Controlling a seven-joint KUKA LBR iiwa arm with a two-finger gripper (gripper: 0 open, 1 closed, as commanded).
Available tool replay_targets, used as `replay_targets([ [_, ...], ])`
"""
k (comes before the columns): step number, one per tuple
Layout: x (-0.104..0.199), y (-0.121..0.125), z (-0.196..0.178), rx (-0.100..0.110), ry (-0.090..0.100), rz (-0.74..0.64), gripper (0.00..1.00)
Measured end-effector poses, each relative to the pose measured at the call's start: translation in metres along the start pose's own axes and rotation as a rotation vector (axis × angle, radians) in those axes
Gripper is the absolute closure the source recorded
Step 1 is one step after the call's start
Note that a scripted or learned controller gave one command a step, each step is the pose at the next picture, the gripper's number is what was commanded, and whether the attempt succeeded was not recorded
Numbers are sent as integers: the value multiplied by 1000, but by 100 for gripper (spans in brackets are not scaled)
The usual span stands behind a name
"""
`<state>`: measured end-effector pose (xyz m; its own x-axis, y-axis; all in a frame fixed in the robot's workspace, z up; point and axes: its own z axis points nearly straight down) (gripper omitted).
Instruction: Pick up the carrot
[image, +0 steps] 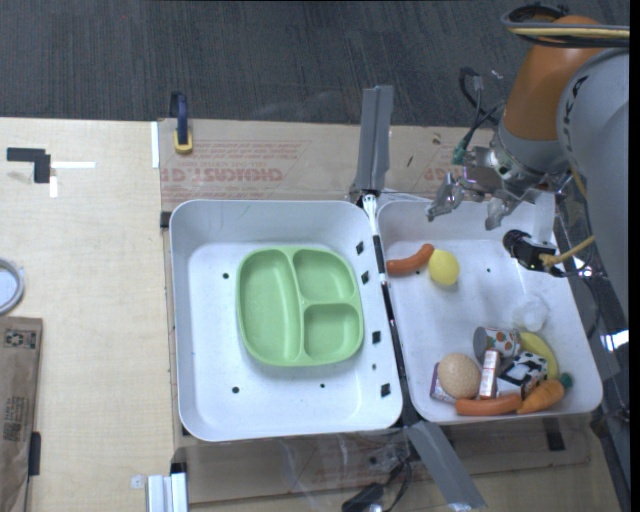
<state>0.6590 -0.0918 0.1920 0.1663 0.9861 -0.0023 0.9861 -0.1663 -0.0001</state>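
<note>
Approach is the step in hand: the claw (468, 202) hangs spread and holding nothing above the far rim of the right bin (590, 345). The carrot (541, 397) lies well away from the claw, at the bin's near corner, beside a banana (537, 348) and small packets. Next the claw must travel toward that corner and descend. Mirrored red lettering on the surface (90, 300) behind the bins seems unreadable.

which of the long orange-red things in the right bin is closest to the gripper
The sausage beside the lemon, at the bin's far end below the gripper. The carrot and other sausage lie at the near edge.
</note>
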Motion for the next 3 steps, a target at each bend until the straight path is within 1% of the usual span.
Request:
replay_targets([
  [1,-17,-53,75,3,1,-113,0],
  [2,-18,-52,67,4,0,-111,100],
  [3,-69,-87,-155,1,0,-97,100],
])
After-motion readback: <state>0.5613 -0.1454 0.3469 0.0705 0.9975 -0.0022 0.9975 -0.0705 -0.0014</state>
